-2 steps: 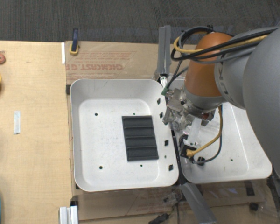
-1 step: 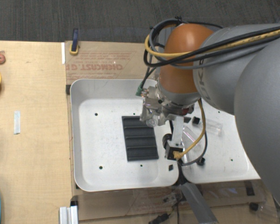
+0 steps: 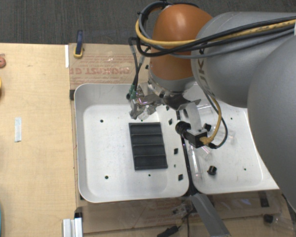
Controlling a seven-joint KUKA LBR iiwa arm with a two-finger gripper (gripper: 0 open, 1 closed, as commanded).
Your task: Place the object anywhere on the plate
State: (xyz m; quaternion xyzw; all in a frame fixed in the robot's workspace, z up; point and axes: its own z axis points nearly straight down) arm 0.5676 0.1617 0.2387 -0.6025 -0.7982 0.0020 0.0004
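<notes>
Arm over the back of the left bin, with the black ridged plate lying flat below it.

Nearest you, the left bin's front rim (image 3: pixel 133 197) runs along the bench, and the right bin (image 3: pixel 232 181) sits touching it on the right. A little further in, the black ridged plate (image 3: pixel 148 145) lies flat in the middle of the left bin, its ribs running across. Just beyond the plate's far edge you see the gripper (image 3: pixel 139 107), pointing down near the bin's back wall, with something small and pale at its tip; whether that is the object, and how far the jaws are open, you cannot tell from here. Behind it rises the arm (image 3: pixel 180 38) with its orange band, coming in from the right.
</notes>
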